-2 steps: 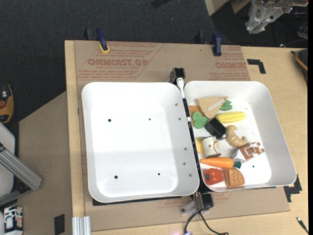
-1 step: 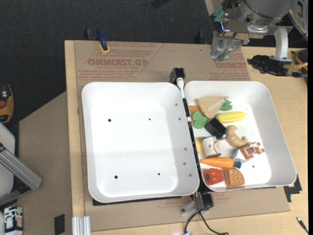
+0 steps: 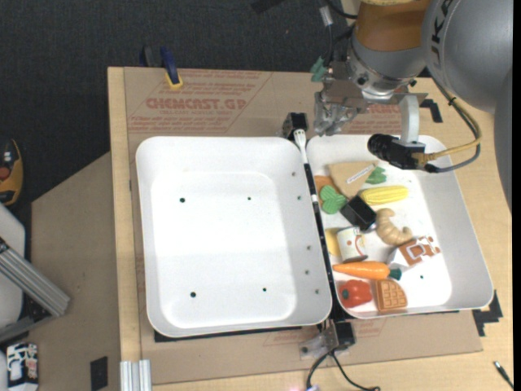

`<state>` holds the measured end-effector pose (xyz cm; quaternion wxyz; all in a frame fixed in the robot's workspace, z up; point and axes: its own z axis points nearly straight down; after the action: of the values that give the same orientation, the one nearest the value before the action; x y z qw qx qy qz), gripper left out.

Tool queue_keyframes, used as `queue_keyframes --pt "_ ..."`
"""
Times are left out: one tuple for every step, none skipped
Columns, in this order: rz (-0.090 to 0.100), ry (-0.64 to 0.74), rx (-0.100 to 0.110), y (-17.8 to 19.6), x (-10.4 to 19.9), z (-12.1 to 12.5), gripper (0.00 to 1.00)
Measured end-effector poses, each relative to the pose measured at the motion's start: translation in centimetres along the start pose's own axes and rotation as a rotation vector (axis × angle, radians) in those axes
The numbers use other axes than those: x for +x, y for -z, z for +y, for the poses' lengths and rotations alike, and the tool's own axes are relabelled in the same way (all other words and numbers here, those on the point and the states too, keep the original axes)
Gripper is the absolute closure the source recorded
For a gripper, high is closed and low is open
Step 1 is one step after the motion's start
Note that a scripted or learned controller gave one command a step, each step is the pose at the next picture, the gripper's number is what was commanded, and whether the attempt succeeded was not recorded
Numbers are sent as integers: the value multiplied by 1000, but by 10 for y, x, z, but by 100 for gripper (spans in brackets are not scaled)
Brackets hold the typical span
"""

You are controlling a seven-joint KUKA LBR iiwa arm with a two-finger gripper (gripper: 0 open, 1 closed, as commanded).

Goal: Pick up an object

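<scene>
The gripper (image 3: 334,119) hangs near the top of the frame, just above the right bin's (image 3: 466,243) far edge; I cannot tell how it is set. The toy food sits in the right bin: a carrot (image 3: 362,270), a corn cob (image 3: 384,195), a waffle (image 3: 391,296); the left bin (image 3: 220,235) is beside it.

Table (image 3: 73,218): tan top, partly covered by a brown cardboard sheet (image 3: 212,96) with red print. Dark carpeted floor (image 3: 98,15) beyond the far edge. Blue-and-yellow clamp (image 3: 169,68) at the sheet's far edge. Aluminium extrusion rail (image 3: 32,279) at lower left. Even, diffuse overhead light.
</scene>
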<state>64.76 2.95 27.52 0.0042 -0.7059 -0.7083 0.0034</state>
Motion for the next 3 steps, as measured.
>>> queue_keyframes --pt "2 5 -19 61 69 20 100" --pt "0 3 -2 -18 126 16 100" --pt "5 6 -28 113 201 18 100"
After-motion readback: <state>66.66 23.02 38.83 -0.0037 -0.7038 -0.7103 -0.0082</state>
